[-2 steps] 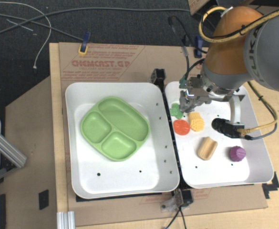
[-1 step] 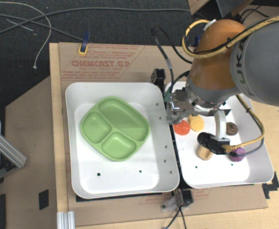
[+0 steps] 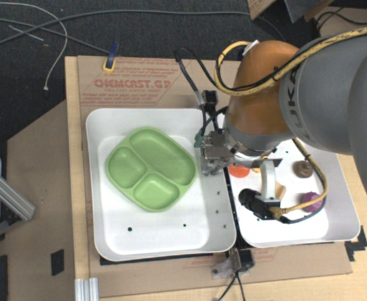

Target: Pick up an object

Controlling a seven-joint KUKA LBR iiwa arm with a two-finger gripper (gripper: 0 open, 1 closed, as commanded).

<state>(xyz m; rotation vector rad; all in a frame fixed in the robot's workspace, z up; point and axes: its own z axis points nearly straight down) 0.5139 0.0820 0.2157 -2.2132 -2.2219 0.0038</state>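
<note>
Well, from my seat the gripper (image 3: pixel 216 153) sits low over the seam where the two bins meet, just beside the right edge of the left bin (image 3: pixel 98 187), and I cannot tell whether it is open or closed, because the wrist and the orange band (image 3: pixel 261 93) above it cover it from this angle. The closest candidate is a small orange piece (image 3: pixel 239 172) in the right bin (image 3: pixel 308 231), peeking out just under the wrist and partly hidden by it. Further right in that bin lie a brown round thing (image 3: pixel 304 168) near the far wall and a purple thing (image 3: pixel 310 199) a little nearer to me, with a short pale stick (image 3: pixel 280 192) between them and the orange piece. The bulk of the grey arm (image 3: pixel 334 86) hangs over the upper right of that bin and blocks my view of much of its floor. In the left bin a green divided plate (image 3: pixel 150 168) lies flat, its right rim near the gripper but apart from it, and two small dark specks (image 3: pixel 130 229) mark the white floor below it. Both bins rest on a cardboard sheet (image 3: pixel 133 83) with red print, a blue clip (image 3: pixel 112 54) at its far edge, and loose cables (image 3: pixel 39 24) trail across the dark floor beyond.
</note>
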